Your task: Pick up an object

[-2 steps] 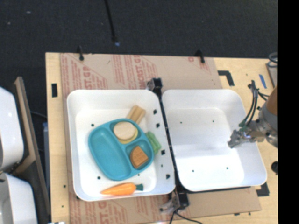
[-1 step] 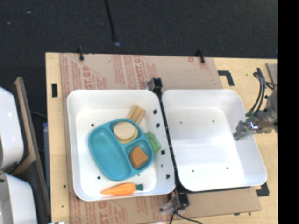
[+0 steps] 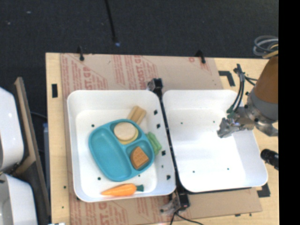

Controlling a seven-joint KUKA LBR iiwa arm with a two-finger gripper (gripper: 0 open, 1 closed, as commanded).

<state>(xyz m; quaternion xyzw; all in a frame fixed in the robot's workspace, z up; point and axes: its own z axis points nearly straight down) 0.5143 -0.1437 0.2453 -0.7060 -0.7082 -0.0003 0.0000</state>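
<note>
Objects for picking are all lying in the left bin, which is occupying the centre-left of the frame. A blue divided tray is sitting at a slant in the middle of that bin. A round pale biscuit is resting in the tray's upper compartment, and a brown toast-like square is resting in its lower right compartment; the long compartment on the tray's left is showing only blue. A tan wooden block is lying just above the tray, touching or nearly touching its upper edge. A green piece is peeking out from beside the tray's right edge, partly hidden by it. An orange carrot with a green top is lying along the bin's lower wall, just below the tray and apart from it.

Right of centre, the right bin is sitting flush against the left one, a black divider running between them. The gripper is hanging over the upper right part of this bin, well apart from every object. Nothing is sitting between its fingers, and whether they are spread or closed is something I cannot tell at this blur. The grey arm with its orange band is reaching in from the right edge of the frame.

Both bins are resting on a cardboard sheet on the wooden bench.
</note>
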